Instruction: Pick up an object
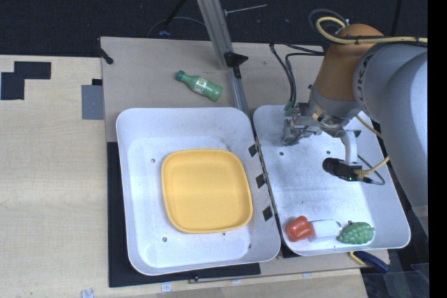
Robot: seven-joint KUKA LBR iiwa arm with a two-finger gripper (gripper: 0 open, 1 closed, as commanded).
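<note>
A: Where is the tool now?

B: Over the upper left part of the right bin, near the wall shared with the left bin. It hangs from the grey arm, below the orange band. Nothing sits between its tips; how wide it stands I cannot tell from this slant.

A: What could it pick up?

B: Three things lie along the near edge of that same bin, well apart from the tool: a red pepper-like toy, a white piece just beside it, and a green, bumpy, grape-like bunch at the right. A yellow plate lies flat in the left bin, and a green bottle lies on its side on the desk beyond both bins.

A: Which would you go for?

B: The red toy, I'd judge. It is compact and rounded, so fingers can close across it. The plate looks too flat and wide to grip.

A: How to do it well?

B: Travel high across the bin, mind the black cable loop under the wrist, and centre above the toy. Turn the tips so they straddle it without catching the white piece. Descend straight, close only near the floor, and lift slowly. The bin's sloped wall is close, so come from the inner side.
</note>
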